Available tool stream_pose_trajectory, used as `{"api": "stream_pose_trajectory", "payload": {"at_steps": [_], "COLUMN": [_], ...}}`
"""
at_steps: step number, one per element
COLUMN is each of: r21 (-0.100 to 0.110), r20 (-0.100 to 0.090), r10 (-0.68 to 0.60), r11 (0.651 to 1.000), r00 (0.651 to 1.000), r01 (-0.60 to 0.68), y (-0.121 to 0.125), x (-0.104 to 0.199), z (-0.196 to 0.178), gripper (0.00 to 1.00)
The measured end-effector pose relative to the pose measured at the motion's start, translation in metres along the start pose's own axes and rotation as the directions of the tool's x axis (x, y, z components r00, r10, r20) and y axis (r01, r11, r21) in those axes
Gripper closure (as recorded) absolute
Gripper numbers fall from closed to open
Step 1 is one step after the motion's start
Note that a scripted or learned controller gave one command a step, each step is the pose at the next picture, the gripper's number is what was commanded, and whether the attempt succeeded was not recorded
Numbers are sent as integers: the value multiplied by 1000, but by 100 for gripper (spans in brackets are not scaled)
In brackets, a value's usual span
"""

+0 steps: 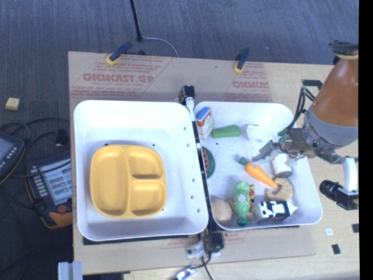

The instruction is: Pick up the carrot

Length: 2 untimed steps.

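One carrot (260, 175) lies in the right of two bins (303, 156).

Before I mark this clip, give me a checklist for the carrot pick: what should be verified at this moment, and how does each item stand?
1. Carrot in view, in the right bin: ok.
2. Carrot top unobstructed: ok, nothing lies over it.
3. Gripper near the carrot: ok, just up and right of its green end.
4. Jaws around the carrot: not ok, nothing seen between them.
5. Room to close: cannot tell, a white piece and green bottle lie close by.
6. Yellow tray in the left bin, out of the way: ok.
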<state>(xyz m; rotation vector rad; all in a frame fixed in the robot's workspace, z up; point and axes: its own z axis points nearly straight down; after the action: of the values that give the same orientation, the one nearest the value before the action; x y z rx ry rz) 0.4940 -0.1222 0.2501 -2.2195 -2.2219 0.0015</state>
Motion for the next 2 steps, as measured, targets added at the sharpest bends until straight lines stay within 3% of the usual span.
{"api": "stream_pose_trajectory", "payload": {"at_steps": [1,2], "r21": [2,-14], "r20": [-1,5], "r10": [-89,-395], "r11": [996,918], "r00": [996,918], "r01": [89,395], "y": [22,-5], "x": [12,-31], "z": [148,161], "gripper": [0,0]}}
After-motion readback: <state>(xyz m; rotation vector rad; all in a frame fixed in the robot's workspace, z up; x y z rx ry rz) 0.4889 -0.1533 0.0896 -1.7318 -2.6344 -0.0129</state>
